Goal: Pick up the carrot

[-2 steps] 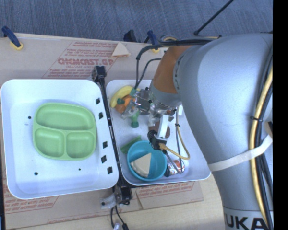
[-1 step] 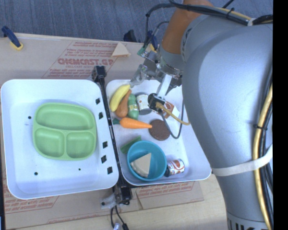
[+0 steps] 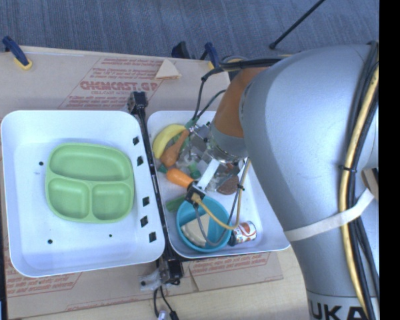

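Over the right bin (image 3: 270, 236), my own arm (image 3: 307, 145) blocks a good part of the view. Its grey bulk covers the bin's right side and whatever lies beneath. My claw (image 3: 201, 169) is down among the things there, and I cannot tell whether it is spread or pressed together, because the wrist hardware hides that.

The carrot (image 3: 180, 177) lies left of the middle of that bin, just beside the claw on its left. Whether they touch, I cannot make out. A brownish piece (image 3: 172, 153) against the banana (image 3: 165, 139) is hard to identify. The can (image 3: 245, 231) at the near edge is partly tucked under my arm, and something pale inside the blue bowl (image 3: 220, 222) is unclear.

Counting now: two white bins, one carrot, one banana, one bowl, one can and one small green scrap (image 3: 179, 199). Over in the left bin (image 3: 20, 179) sits one green plate (image 3: 90, 182) with three compartments.

Both bins sit on a worktop (image 3: 107, 79) covered with brown cardboard printed in red, with at least two blue clamps (image 3: 17, 52) at its far edge. Beyond that is grey-blue carpet (image 3: 120, 5).
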{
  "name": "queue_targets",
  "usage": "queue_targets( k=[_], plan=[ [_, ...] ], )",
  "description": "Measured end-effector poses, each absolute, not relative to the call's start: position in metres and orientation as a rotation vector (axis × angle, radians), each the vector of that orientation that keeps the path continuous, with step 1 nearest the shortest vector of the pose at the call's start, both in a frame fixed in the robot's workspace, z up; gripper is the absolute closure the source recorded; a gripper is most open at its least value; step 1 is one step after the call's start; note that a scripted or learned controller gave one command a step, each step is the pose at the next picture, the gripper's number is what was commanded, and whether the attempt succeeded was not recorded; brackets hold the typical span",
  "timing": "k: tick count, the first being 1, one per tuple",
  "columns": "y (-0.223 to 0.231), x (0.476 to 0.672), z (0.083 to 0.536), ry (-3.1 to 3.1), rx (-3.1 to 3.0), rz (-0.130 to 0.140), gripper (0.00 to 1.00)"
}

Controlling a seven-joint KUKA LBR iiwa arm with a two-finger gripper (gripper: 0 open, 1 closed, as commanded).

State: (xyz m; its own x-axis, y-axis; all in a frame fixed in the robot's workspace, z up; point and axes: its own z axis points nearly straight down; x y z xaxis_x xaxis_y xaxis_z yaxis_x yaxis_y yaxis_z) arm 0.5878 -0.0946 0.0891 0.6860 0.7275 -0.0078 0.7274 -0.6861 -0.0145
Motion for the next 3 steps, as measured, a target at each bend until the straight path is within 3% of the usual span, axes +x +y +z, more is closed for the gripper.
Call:
queue_targets(
  k=[1, 2, 3],
  plan=[
    [-0.099, 0.549, 0.090, -0.786, -3.031, 0.022, 0.00],
    [-0.098, 0.551, 0.101, -0.800, -3.021, 0.019, 1.00],
    [-0.098, 0.549, 0.099, -0.801, -3.019, 0.027, 0.00]
  ],
)
